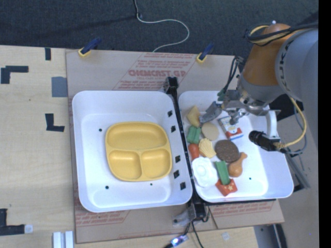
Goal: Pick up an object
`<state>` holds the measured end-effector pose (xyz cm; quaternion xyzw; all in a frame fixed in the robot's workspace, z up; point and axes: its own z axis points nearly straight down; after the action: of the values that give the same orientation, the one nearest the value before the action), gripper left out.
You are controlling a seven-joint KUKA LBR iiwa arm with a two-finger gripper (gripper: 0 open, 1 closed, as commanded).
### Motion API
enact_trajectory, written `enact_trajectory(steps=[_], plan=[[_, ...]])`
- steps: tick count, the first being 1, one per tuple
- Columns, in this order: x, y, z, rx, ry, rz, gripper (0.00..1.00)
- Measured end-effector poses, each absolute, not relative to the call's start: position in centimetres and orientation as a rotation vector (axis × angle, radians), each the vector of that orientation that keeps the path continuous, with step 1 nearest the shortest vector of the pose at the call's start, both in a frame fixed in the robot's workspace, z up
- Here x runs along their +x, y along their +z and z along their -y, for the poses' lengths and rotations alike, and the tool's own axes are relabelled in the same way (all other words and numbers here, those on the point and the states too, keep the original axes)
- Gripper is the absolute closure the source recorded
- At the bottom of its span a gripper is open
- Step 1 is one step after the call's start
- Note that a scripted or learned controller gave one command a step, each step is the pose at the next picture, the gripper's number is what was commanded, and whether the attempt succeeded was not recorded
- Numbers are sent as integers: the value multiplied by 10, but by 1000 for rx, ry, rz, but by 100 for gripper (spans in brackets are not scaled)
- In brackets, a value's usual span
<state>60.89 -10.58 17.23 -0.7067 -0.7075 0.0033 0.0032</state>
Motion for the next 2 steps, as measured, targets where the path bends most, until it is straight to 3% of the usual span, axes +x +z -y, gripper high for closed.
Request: enact_trajectory(steps=[2], plan=[[607,83,108,-2221,2,2222,0]])
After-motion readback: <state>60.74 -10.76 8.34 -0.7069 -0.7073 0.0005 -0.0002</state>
